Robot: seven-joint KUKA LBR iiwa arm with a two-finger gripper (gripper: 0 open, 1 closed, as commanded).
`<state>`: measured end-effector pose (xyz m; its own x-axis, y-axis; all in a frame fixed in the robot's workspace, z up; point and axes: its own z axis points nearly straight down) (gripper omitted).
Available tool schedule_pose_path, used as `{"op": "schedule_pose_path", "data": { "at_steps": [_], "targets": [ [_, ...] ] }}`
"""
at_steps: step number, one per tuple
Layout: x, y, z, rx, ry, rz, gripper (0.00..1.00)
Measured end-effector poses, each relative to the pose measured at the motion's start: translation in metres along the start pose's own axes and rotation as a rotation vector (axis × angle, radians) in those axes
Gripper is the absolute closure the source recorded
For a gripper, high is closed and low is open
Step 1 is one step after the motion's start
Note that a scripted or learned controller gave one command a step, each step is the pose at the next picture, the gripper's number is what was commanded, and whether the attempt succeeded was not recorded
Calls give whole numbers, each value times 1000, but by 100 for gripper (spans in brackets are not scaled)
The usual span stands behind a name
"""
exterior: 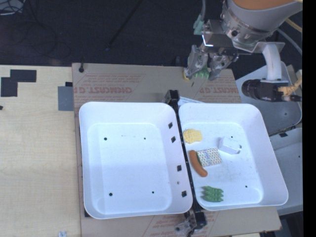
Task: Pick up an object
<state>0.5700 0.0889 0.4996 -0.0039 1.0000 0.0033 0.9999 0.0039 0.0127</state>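
My gripper (203,72) hangs high above the back edge of the right bin (256,117), over the brown board. A small green and yellow object (199,74) sits between its fingertips, lifted off the bench. In the right bin lie a yellow lumpy piece (192,136), a white block (229,145), a small patterned box (209,156), an orange-red sausage (198,163) touching that box, and a green pod-like piece (213,194) near the front.
The left bin (89,132) sits beside the right one, with a black clip strip (177,152) along the shared wall. Grey arm-base hardware (269,88) stands right of the bins. Pale wooden bench (34,147) extends to the left.
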Motion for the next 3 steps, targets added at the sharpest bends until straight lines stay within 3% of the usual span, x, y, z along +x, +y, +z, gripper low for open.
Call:
{"op": "schedule_pose_path", "data": {
  "at_steps": [1, 2, 3],
  "targets": [
    [61, -41, -41, 12, -1, -3, 100],
    [115, -98, 77, 28, -8, -2, 100],
    [114, -95, 62, 21, -7, -3, 100]
  ]
}}
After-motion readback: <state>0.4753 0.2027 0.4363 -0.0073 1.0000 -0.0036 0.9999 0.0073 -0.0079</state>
